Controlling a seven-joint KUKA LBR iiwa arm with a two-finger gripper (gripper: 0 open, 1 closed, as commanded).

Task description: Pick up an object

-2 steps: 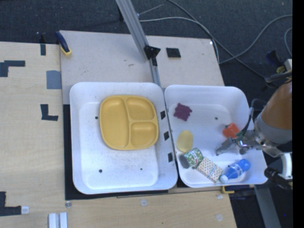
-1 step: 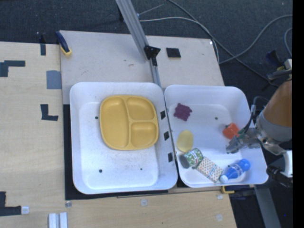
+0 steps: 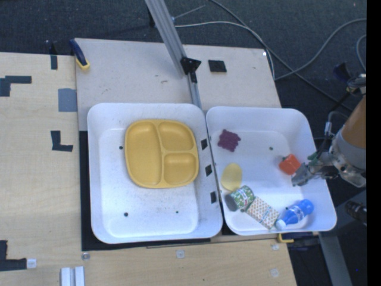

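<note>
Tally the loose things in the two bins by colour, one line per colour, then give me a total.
Yellow: 2, the divided plate in the left bin and a small oval piece in the right bin
Purple: 1
Orange: 1
Blue: 1, a bottle
Green: 1, a can
Patterned packet: 1
Total: 7

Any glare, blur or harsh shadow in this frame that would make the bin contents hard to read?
Camera view: even, soft lighting, no harsh shadows; the white right bin looks bright but not blown out; the orange block and blue bottle read clearly; the gripper at the bin's right rim is small and soft-edged, its fingers hard to resolve.
</note>
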